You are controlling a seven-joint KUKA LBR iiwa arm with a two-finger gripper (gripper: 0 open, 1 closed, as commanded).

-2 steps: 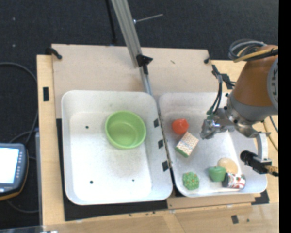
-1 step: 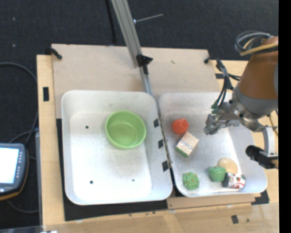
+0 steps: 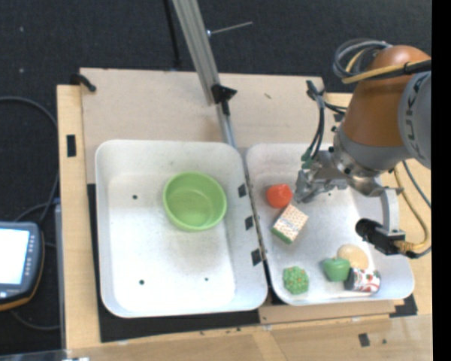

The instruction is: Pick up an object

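1. My fingers (image 3: 307, 189) hang over the right bin (image 3: 316, 160), just to the right of the orange ball (image 3: 279, 195).
2. I cannot tell if my fingers are spread or closed; they look dark and small from above, and I see nothing between them.
3. The orange ball lies near the left wall of the right bin, just beside my fingertips; whether they touch it I cannot tell.
4. A patterned block (image 3: 289, 223) with a green side lies tilted just below the ball.
5. At the lower edge of the right bin lie a bumpy green piece (image 3: 295, 279), a green round piece (image 3: 335, 268), a pale round piece (image 3: 353, 255) and a small red and white object (image 3: 363, 280).
6. The left bin (image 3: 128, 277) on the table (image 3: 150, 104) holds 1 green bowl (image 3: 195, 201), upright.
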